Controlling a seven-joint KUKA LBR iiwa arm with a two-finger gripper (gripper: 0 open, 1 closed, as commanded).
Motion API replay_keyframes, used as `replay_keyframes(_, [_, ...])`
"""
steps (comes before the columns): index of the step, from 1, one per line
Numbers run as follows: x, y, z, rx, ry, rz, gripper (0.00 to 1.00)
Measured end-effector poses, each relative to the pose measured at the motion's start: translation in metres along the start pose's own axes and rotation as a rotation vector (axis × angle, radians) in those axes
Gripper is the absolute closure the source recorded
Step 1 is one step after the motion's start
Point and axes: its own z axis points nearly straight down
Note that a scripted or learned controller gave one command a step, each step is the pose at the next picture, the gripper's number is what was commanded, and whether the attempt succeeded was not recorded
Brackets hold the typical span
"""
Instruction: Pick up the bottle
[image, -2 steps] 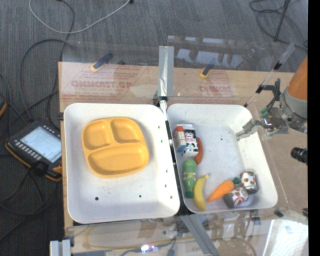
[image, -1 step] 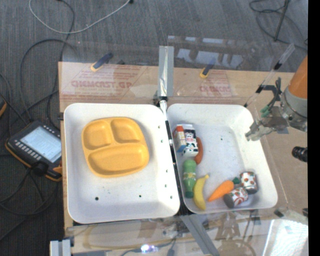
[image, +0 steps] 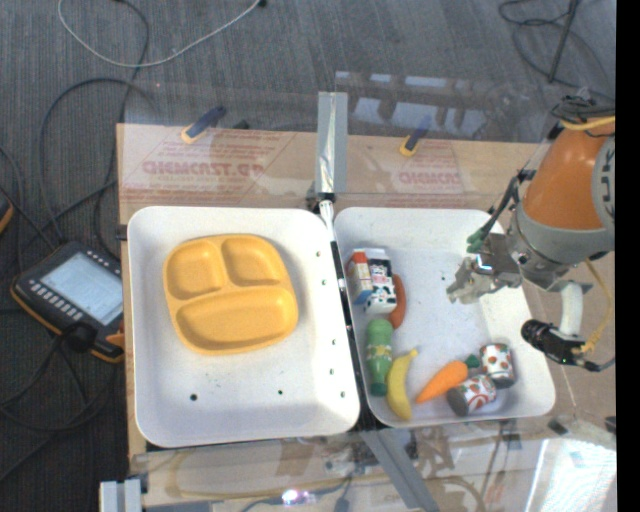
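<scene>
The green bottle (image: 379, 352) lies on its side along the left wall of the right bin (image: 440, 225), its cap end pointing toward the front. My gripper (image: 467, 284) hangs over the right half of that bin, well to the right of the bottle and a little farther back. Nothing shows between the gripper and the bottle except bare bin floor.
A yellow banana (image: 401, 384) touches the bottle's front end, with a carrot (image: 441, 380) and two small cans (image: 497, 363) (image: 472, 396) to its right. A small printed carton (image: 371, 280) and a red-orange item (image: 398, 301) lie behind the bottle. The left bin (image: 160, 400) holds a yellow divided plate (image: 232, 292).
</scene>
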Motion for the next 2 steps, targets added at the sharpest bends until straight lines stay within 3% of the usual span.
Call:
replay_keyframes(1, [0.044,-0.046,0.073,0.002,0.000,-0.028,1.00])
replay_keyframes(2, [0.045,-0.062,0.109,-0.019,-0.003,-0.211,1.00])
